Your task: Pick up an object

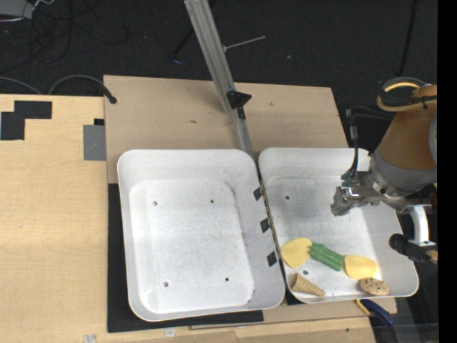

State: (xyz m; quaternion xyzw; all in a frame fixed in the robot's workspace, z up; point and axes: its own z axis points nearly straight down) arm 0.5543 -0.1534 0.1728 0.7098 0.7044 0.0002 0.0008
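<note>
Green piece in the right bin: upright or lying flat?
Lying flat. The green piece rests lengthwise on the right bin floor, between two yellow pieces.

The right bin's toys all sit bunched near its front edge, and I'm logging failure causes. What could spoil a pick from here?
The green piece touches both yellow pieces, so a grasp could drag neighbours or slip. The cone and cookie lie by the right bin's front wall, which may block a finger. The gripper hangs above bare floor, apart from them all.

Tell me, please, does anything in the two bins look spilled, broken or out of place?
Nothing stands out. The toys, a green piece with yellow ends, a cone and a cookie, lie loosely along the near side of the right bin. The gripper hangs above that bin.
</note>
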